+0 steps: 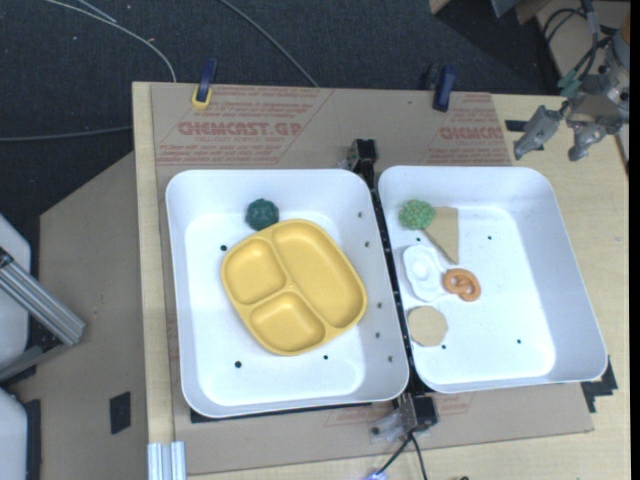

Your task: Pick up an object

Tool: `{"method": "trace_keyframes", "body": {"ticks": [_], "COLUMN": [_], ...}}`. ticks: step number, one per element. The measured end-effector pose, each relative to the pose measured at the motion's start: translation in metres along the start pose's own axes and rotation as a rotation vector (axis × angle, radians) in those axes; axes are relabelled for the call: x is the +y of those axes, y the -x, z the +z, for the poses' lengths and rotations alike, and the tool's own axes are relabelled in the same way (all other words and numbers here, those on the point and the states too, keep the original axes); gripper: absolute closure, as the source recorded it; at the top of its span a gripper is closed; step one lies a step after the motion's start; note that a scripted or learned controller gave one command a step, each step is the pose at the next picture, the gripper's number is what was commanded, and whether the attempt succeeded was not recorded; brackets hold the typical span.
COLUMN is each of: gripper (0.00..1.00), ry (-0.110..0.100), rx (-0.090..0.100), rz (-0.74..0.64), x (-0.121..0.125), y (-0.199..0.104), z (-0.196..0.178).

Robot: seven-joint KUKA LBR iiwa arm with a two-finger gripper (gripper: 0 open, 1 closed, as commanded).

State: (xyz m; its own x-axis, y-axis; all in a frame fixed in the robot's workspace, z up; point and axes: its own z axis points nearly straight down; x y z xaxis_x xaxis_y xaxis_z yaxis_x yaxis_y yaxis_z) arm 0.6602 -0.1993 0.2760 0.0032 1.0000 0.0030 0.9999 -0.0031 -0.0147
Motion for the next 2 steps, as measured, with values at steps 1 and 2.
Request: {"method": "trace_keyframes", "body": {"ticks": [1, 2], "gripper": [0.00, 0.00], "ry": [0.014, 0.008], "rx": [-0.003, -0.001], "rz": [-0.004, -0.005], "x": [0.002, 0.005], "y": [-0.001, -0.006], "z": [-0.009, 0.053]}}
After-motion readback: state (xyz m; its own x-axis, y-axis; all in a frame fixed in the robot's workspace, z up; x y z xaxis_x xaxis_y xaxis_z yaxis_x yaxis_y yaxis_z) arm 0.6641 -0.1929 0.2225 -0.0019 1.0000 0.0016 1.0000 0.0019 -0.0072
